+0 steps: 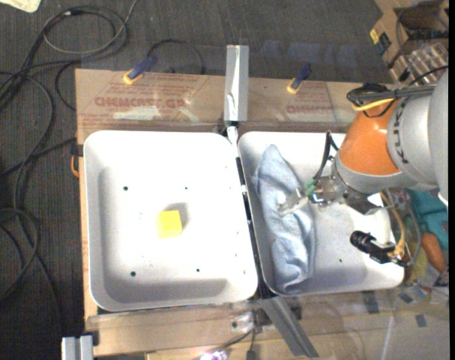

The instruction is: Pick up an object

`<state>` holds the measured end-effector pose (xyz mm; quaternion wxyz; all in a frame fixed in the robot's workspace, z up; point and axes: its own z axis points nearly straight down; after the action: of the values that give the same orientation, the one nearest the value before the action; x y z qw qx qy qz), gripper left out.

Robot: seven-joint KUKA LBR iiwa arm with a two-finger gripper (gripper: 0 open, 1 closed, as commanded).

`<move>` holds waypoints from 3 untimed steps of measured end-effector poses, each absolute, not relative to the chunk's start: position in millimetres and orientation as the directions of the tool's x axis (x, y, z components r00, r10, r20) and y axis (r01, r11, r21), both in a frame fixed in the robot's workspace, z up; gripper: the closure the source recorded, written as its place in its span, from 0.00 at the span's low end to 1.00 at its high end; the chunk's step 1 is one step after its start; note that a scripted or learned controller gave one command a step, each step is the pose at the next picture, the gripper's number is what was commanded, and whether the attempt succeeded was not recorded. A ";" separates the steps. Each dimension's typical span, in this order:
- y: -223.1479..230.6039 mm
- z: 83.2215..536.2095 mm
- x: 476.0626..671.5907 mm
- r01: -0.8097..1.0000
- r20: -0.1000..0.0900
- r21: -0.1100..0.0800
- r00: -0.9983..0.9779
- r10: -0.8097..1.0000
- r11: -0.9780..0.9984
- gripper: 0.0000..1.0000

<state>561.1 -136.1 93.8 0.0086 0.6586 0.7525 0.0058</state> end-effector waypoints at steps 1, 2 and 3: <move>-139.5 92.6 636.0 1.000 -0.003 0.015 0.027 1.000 -0.027 0.00; -193.8 91.6 671.2 0.981 -0.001 0.005 -0.194 0.981 0.194 0.00; -190.1 93.0 640.3 0.919 -0.012 0.012 -0.395 0.919 0.395 0.00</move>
<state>640.3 -190.1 93.0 0.0082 0.5500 0.8351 0.0019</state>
